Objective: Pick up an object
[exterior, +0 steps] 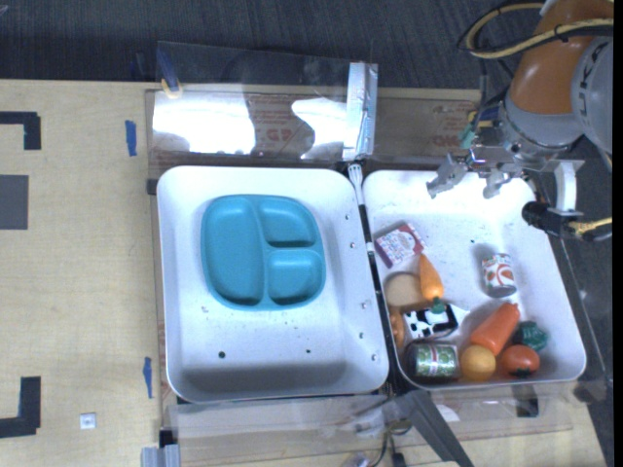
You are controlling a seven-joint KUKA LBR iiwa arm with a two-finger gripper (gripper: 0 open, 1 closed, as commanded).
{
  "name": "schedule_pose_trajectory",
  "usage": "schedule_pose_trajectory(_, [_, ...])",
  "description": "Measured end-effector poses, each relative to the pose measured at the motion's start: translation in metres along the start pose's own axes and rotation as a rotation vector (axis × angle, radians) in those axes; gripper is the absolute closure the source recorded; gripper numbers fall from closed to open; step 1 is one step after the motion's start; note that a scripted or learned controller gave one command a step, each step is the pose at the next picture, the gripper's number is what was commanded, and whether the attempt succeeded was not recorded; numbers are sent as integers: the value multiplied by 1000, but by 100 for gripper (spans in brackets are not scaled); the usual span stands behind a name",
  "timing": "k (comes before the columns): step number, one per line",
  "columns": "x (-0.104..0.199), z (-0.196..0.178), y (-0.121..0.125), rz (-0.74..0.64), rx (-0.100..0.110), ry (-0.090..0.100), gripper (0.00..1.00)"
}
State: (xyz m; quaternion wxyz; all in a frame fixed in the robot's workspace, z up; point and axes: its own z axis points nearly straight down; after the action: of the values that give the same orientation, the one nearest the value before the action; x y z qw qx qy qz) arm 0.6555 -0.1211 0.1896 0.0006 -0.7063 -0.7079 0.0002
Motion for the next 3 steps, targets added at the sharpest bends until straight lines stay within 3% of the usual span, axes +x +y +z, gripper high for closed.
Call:
schedule_pose_trajectory(1, [14, 93, -67, -160, 6, 1, 0])
schedule_pose_trajectory(2, [19, 102, -90, -177, -7, -2, 0])
schedule_pose_trajectory(3, [18, 90, -88, -174, -15, -5, 100])
